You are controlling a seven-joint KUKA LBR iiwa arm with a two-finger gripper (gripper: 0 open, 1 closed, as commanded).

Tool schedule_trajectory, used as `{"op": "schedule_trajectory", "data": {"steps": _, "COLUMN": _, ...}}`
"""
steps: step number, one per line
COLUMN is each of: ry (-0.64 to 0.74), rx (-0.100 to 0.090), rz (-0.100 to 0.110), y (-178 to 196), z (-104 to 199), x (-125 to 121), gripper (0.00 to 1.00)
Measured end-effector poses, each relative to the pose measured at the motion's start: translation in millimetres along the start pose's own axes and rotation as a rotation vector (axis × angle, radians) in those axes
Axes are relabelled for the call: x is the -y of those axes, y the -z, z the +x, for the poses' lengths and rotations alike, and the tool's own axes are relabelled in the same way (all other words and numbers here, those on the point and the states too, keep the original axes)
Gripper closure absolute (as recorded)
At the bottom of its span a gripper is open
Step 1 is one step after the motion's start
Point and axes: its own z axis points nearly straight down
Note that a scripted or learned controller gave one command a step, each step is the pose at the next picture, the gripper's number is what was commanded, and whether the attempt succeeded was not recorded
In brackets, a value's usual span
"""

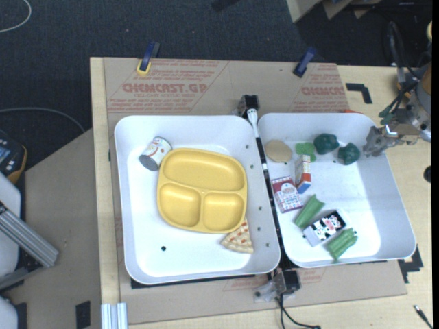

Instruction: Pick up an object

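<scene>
Now, low in your frame, green pieces (341,242) lay in the right bin (398,204); a yellow tray (201,189) filled the left bin (130,184). At right edge, the gripper (378,140) hovered; you couldn't tell its jaws' state.

Even, bright overhead light washes both bins; the right bin (394,204) floor is nearly blown out to plain white. Shadows are short and soft, hugging the yellow divided tray (202,189). The dark floor (82,19) stays dim. The picture is low in resolution and slightly soft; print on the small packets is perhaps unreadable.
</scene>
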Motion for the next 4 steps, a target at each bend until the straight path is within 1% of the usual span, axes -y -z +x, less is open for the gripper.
{"op": "schedule_trajectory", "data": {"steps": 1, "ry": 0.003, "rx": -0.001, "rz": 0.001, "y": 4, "z": 48, "x": -18, "gripper": 1.00}}
{"op": "schedule_trajectory", "data": {"steps": 2, "ry": 0.003, "rx": -0.004, "rz": 0.007, "y": -3, "z": 92, "x": -20, "gripper": 1.00}}
{"op": "schedule_trajectory", "data": {"steps": 3, "ry": 0.004, "rx": -0.005, "rz": 0.008, "y": -10, "z": 141, "x": -19, "gripper": 1.00}}
{"op": "schedule_trajectory", "data": {"steps": 4, "ry": 0.001, "rx": -0.003, "rz": 0.002, "y": 2, "z": 160, "x": -31, "gripper": 1.00}}
